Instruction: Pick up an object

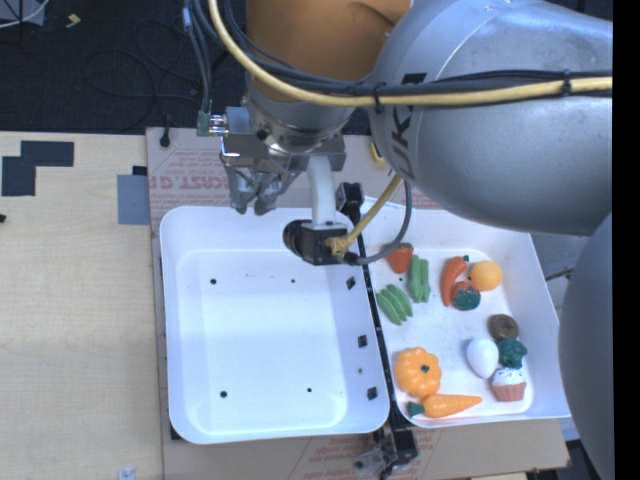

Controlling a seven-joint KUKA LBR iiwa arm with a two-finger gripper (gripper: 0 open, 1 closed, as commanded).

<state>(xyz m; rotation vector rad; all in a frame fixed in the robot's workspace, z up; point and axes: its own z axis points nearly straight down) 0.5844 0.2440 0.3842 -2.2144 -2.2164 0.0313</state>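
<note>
My gripper (254, 200) hangs from the grey arm over the back edge of the left white bin (262, 340), high above its floor, and I see nothing in it. Several toy foods lie in the right bin (541, 306): an orange pumpkin (417, 371), a carrot (451, 404), a white egg (482, 356), a cupcake (508, 384), a brown donut (503, 326), an orange ball (486, 275), a red-orange pepper (455, 272), a green pod (394, 304) and a green vegetable (418, 279). All of them lie well right of the gripper.
A black part with a yellow cable (312, 241) hangs beside the gripper over the divider between the bins. The arm's large grey body (500, 98) covers the upper right. A wooden bench top (70, 308) stretches to the left of the bins.
</note>
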